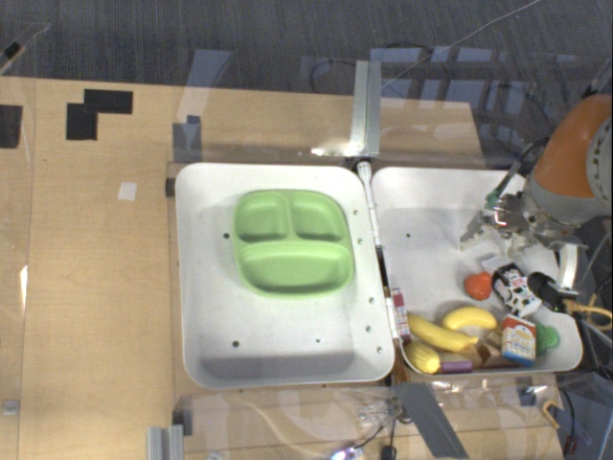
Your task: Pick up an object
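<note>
At the frame's right, the gripper (pixel 487 226) hung open and empty over the right bin (pixel 421 209), above an orange ball (pixel 478 285) and bananas (pixel 442 334).

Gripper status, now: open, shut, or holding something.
Two-finger gripper: open, fingers spread, nothing between them. It hangs over the right shallow white bin, above and apart from the small orange ball.

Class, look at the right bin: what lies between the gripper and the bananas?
In the camera view, a small orange ball lies between the gripper and the bananas; the rest of that stretch is bare white bin floor.
</note>
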Robot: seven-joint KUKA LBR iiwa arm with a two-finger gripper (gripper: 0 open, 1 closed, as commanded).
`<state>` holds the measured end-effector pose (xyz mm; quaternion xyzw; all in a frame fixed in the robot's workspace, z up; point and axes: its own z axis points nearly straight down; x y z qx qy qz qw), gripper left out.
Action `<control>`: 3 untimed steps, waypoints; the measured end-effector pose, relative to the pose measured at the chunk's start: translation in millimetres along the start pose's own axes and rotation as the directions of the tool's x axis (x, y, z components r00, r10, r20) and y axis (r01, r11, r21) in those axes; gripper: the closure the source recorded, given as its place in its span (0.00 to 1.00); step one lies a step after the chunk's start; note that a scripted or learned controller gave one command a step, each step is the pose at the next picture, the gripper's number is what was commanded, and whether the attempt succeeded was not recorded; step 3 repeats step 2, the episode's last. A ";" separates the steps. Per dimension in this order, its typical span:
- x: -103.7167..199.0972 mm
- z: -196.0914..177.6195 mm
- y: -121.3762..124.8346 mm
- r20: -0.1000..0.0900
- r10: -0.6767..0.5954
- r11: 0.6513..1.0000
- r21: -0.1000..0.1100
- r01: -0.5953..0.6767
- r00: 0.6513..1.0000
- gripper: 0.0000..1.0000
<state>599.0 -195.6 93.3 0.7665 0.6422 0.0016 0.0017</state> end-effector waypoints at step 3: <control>1.6 1.6 -55.9 0.007 -0.329 0.944 -0.014 0.330 0.944 0.00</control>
